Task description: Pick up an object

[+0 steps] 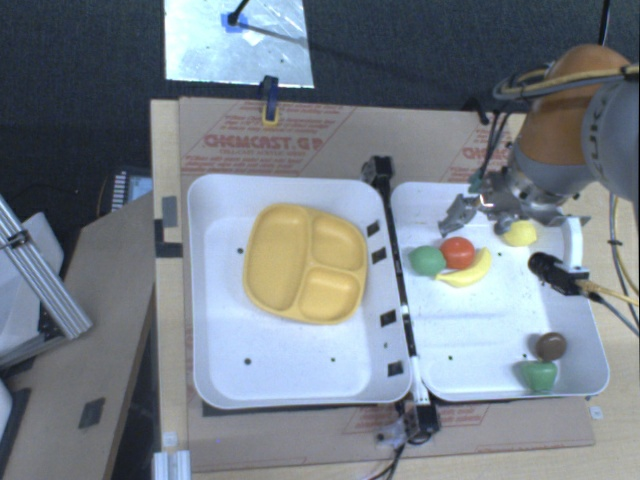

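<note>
The right bin (470, 358) holds a green ball (426, 260), a red-orange ball (458, 252) and a yellow banana (468, 271) bunched together near its upper left. A yellow lemon-like fruit (519, 233) lies further right. A brown ball (550, 345) and a green apple (540, 374) sit at the bin's lower right corner. My gripper (472, 208) hangs over the upper part of the right bin, just above the red-orange ball and left of the yellow fruit. Nothing shows between its fingers.
The left bin (220, 348) carries a yellow divided plate (303, 262). A black divider with clips (392, 268) runs between the two bins. The arm's orange and grey body (570, 118) fills the space over the right bin's upper right corner.
</note>
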You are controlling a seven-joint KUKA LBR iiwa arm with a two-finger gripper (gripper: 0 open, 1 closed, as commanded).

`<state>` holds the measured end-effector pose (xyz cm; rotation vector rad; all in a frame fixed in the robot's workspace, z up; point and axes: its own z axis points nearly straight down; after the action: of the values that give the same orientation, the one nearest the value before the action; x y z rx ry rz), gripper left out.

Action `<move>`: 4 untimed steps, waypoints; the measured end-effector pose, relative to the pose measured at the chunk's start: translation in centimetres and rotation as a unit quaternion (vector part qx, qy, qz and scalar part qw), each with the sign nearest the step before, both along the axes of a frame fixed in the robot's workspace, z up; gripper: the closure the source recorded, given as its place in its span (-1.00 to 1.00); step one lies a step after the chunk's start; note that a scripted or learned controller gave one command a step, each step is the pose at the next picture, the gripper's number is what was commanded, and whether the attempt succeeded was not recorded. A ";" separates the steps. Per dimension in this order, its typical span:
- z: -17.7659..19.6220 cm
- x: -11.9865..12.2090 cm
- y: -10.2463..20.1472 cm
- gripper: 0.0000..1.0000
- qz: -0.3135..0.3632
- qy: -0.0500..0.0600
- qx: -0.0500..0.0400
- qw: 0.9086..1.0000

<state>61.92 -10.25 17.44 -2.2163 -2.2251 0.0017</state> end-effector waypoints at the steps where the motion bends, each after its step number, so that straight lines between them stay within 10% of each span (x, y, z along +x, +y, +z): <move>1: -5.8 0.0 -0.2 -1.00 -0.002 -0.005 -0.001 1.000; 2: -9.1 0.0 -0.1 -1.00 -0.002 0.000 0.000 1.000; 3: -7.8 0.1 -0.2 1.00 -0.002 -0.003 0.000 1.000; 4: -2.4 0.7 -1.2 1.00 -0.003 -0.004 -0.001 1.000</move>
<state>62.58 -11.43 15.06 -2.2275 -2.2245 -0.0063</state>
